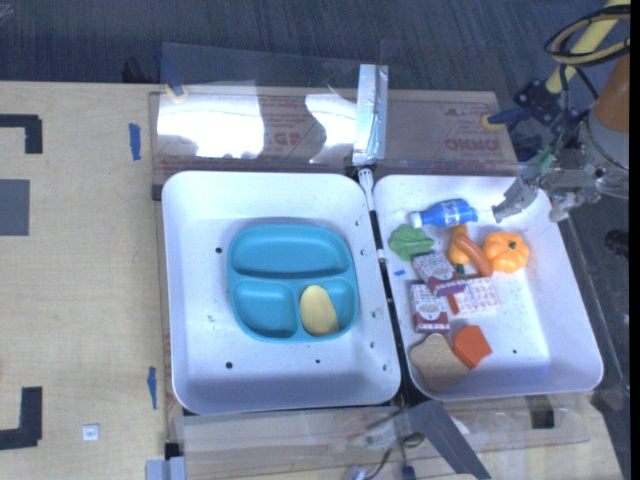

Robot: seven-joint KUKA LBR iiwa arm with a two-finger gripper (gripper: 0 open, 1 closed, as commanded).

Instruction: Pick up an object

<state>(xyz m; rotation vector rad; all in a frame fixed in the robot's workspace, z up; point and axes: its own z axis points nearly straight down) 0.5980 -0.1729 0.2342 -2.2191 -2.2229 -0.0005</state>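
A: Left bin (190, 368) first. What's in it?

B: A teal divided tray (262, 286), three compartments. A yellow potato-shaped piece (319, 310) lies in the lower right compartment. Other two compartments bare.

A: Right bin (575, 353)?

B: Crowded toward its left and middle. Blue-and-white bottle (443, 213) on its side near the far edge. Just below it a green leaf-shaped piece (411, 240). An orange carrot-like piece (469, 251) touches a small orange pumpkin (505, 252) on its right. Below those, a cluster of small red-and-white packets (447, 295), overlapping one another. Nearer the front edge, a tan bread slice (437, 356) touching an orange-red block (471, 346).

A: Gripper?

B: Gripper (532, 196) sits at the bin's far right corner, above the rim, apart from every item. Nothing between its fingers. Whether they stand wide or narrow, cannot tell; the metal parts blur together.

A: Anything crowding the nearest item?

B: The pumpkin is closest to the gripper. Carrot piece presses its left side; right side and front face open bin floor.

A: How does the pumpkin look?

B: Bright orange, rounded, ribbed, small green stem on top. Upright.
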